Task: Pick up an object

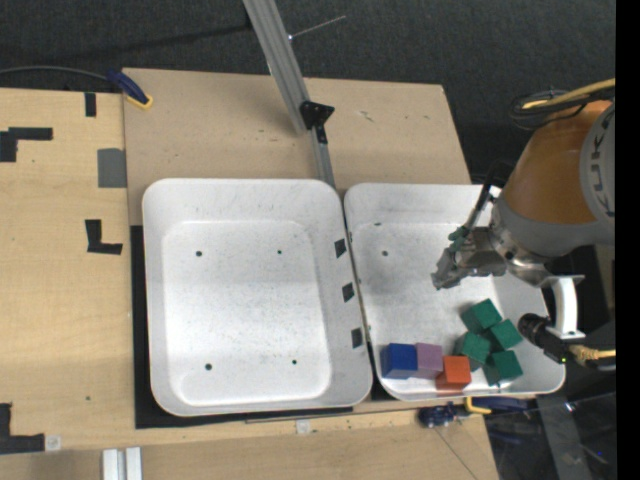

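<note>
Below, the gripper is seen poised over the right bin, nothing visibly held; how far it is opened cannot be told. Green blocks, an orange block, a pale purple block and a blue block are crowded at the near edge. The blue block, at the row's end, is judged easiest; descent should be centred upon it.

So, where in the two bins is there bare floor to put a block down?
The left bin has bare floor from wall to wall. In the right bin, the far part and the strip along the shared wall are bare, left of the pincer. The near corner is crowded: blue block, purple block, orange block and green blocks.
</note>
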`<action>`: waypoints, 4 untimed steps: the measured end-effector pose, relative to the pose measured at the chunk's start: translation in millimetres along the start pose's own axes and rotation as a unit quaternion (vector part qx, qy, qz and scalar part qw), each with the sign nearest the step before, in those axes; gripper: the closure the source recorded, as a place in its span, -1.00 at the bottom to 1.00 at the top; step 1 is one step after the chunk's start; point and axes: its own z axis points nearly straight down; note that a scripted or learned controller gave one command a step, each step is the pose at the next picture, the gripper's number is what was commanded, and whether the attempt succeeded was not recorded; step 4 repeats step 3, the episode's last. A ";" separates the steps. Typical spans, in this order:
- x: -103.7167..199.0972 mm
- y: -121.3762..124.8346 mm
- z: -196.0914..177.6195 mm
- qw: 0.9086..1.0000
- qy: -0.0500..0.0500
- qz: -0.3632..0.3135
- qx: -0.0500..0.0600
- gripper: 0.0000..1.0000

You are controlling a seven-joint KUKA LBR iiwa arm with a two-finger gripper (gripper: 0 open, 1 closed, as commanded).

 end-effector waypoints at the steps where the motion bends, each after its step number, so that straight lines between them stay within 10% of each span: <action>1: 53.6 9.9 -12.8 1.000 0.002 -0.003 0.002 1.00; 3: 155.2 29.6 2.5 1.000 0.001 -0.003 0.003 1.00; 4: 155.2 29.6 2.5 1.000 0.001 -0.003 0.003 1.00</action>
